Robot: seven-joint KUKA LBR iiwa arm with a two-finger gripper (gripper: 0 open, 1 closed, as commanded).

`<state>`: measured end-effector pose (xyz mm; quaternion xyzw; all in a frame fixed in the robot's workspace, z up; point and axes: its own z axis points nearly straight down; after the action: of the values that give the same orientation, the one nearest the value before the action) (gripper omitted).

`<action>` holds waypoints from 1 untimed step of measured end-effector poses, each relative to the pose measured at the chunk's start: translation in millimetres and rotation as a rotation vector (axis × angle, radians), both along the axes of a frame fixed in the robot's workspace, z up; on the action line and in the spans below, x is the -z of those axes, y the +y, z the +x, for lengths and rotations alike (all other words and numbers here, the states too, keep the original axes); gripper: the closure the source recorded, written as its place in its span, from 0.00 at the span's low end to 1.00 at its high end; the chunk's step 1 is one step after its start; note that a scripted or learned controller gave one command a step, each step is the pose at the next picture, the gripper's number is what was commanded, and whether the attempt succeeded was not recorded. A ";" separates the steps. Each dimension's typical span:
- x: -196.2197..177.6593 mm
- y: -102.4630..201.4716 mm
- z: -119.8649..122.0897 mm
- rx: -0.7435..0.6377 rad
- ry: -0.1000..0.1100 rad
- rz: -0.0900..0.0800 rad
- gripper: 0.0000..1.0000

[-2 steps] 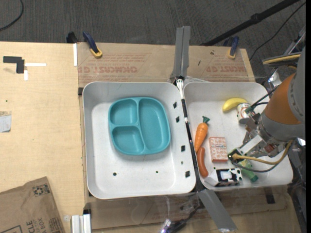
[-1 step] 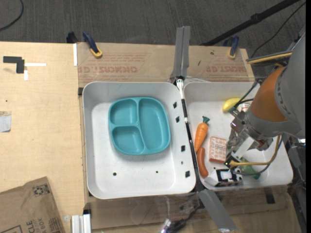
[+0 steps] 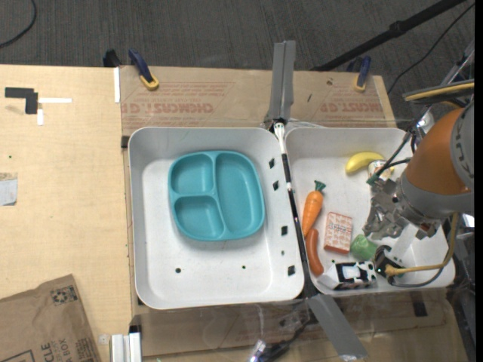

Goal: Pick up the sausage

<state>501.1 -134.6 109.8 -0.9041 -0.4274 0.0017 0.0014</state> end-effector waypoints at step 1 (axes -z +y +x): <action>-7.8 -0.6 -0.6 0.003 0.004 0.000 1.00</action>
<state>500.5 -135.2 117.6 -0.9046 -0.4262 0.0034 0.0025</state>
